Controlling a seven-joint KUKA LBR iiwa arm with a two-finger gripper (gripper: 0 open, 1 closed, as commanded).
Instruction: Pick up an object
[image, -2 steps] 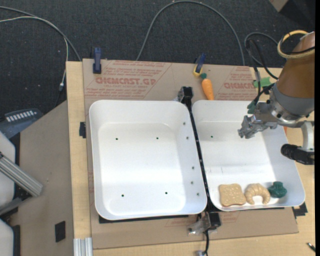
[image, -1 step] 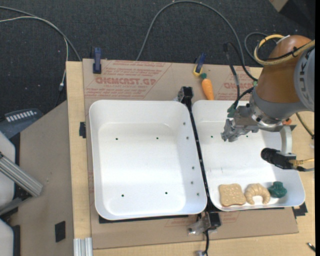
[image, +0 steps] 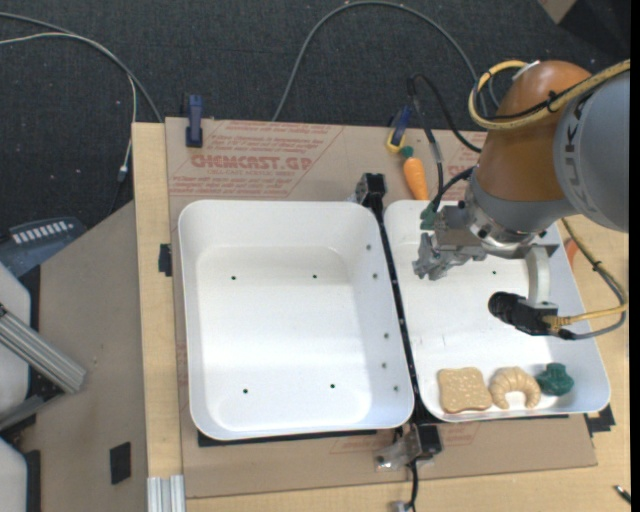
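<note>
Two white bins side by side on a bench; left bin (image: 290, 320) bare. In the right bin (image: 470, 340), claw (image: 437, 262) up near the far left corner, grip state impossible to tell. Along the near edge, well apart from claw: cracker (image: 463, 389), croissant (image: 516, 386), green piece (image: 555, 380).

The left bin (image: 285, 310) offers open floor throughout. In the right bin (image: 455, 335), the arm (image: 545, 140) and its gripper (image: 440, 258) block the 12 o'clock end. A cracker (image: 464, 389), croissant (image: 516, 387) and green toy (image: 555, 380) crowd the 6 o'clock rim; the middle floor lies free.
</note>
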